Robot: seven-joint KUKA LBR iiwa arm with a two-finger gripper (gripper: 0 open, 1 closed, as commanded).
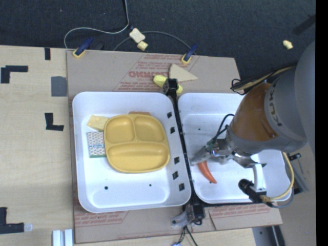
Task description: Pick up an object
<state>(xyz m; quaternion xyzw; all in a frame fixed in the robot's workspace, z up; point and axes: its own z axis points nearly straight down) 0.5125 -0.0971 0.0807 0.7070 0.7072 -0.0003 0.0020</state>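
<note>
Yellow tray crowds left bin, front strip seemingly free

— Can you read any words from up there?

— Just a bit. The brown cardboard sheet under my two white bins has red printing on it. It looks upside down and too blurry for me to spell out. I can read nothing else.
</note>
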